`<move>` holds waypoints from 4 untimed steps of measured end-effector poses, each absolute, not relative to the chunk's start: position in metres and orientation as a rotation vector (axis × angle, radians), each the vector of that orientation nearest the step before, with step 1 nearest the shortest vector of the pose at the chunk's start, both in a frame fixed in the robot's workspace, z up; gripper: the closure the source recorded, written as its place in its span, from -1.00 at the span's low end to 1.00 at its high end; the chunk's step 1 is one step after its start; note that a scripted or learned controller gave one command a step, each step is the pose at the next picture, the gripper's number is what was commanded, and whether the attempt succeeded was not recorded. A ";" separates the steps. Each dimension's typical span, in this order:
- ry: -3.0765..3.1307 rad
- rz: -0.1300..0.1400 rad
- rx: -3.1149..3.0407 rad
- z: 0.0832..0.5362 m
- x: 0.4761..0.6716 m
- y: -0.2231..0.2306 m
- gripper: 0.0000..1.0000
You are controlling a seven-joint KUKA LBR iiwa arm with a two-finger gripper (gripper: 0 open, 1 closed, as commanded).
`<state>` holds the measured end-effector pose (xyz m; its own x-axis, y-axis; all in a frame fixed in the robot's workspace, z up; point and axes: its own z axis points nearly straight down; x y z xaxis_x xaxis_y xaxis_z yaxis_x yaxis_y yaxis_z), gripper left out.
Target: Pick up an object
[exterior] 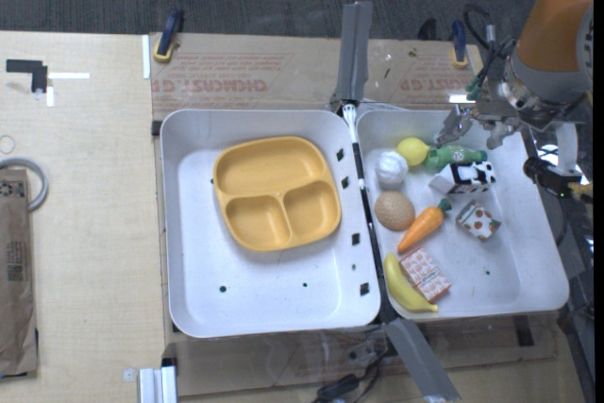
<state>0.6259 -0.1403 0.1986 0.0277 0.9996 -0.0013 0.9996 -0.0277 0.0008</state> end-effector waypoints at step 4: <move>2.342 -0.003 2.094 0.221 0.557 -0.065 1.00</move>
